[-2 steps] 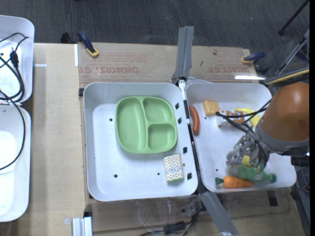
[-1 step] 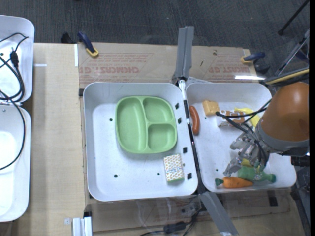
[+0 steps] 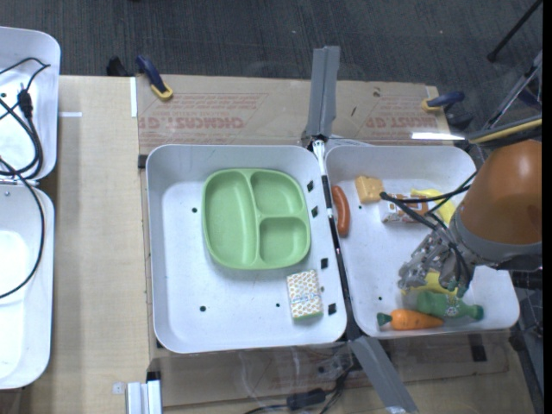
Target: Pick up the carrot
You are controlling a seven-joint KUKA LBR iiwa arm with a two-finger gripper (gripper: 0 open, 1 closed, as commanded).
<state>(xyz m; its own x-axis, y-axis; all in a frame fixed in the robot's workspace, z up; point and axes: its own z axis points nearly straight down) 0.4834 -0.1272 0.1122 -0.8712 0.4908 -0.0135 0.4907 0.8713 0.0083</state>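
Gripper (image 3: 435,270) is hovering just above the carrot (image 3: 414,320), lining up the grab; can't tell the finger state.

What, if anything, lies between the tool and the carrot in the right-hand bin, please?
A green bottle-like item lies directly under the tool, just above the carrot in the picture and apparently touching it. The carrot rests against the right bin's front wall, its left half uncovered.
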